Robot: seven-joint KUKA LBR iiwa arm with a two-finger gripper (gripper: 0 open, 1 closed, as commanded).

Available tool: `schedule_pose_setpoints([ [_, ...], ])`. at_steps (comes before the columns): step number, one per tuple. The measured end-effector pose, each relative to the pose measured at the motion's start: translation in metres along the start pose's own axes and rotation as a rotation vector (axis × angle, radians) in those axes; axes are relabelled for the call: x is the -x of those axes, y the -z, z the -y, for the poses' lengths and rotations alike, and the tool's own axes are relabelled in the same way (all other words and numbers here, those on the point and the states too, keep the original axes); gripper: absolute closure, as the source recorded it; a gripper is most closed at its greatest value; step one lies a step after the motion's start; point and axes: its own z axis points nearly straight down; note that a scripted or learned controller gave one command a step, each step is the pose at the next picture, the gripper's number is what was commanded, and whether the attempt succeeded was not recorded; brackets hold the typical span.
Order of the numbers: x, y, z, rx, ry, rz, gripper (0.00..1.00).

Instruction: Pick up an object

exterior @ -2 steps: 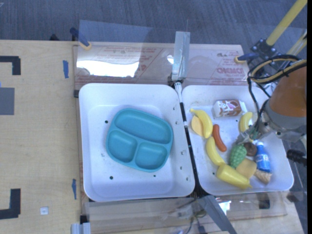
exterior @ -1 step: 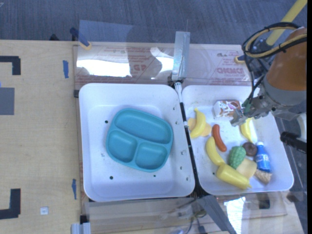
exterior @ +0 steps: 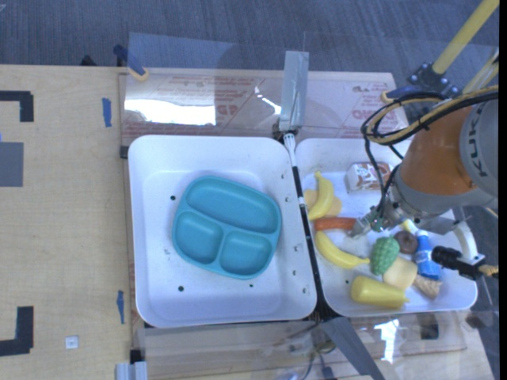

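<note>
The right bin (exterior: 467, 295) holds several toy foods: two yellow bananas (exterior: 322, 197) (exterior: 339, 253), an orange-red carrot (exterior: 336, 223), a green bumpy piece (exterior: 386, 254), a pale yellow block (exterior: 400, 274), a yellow oblong piece (exterior: 378, 292), a white and red packet (exterior: 364, 176) and a blue bottle (exterior: 428, 258). My gripper (exterior: 371, 222) is low in this bin, just right of the carrot's end and above the green piece. The grey arm with its orange band (exterior: 432, 161) hides the bin's right middle part.
The left bin (exterior: 150, 180) holds a teal divided plate (exterior: 226, 226). A raised divider (exterior: 299, 212) runs between the bins. A clear panel and a metal post (exterior: 295, 89) stand behind them. Cables (exterior: 396, 113) loop above the arm.
</note>
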Motion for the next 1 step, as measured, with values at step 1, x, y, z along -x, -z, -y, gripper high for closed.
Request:
schedule_pose_setpoints([
  [1,0.0003,-0.0007,0.0001,0.0,0.0,0.001,0.0],
])
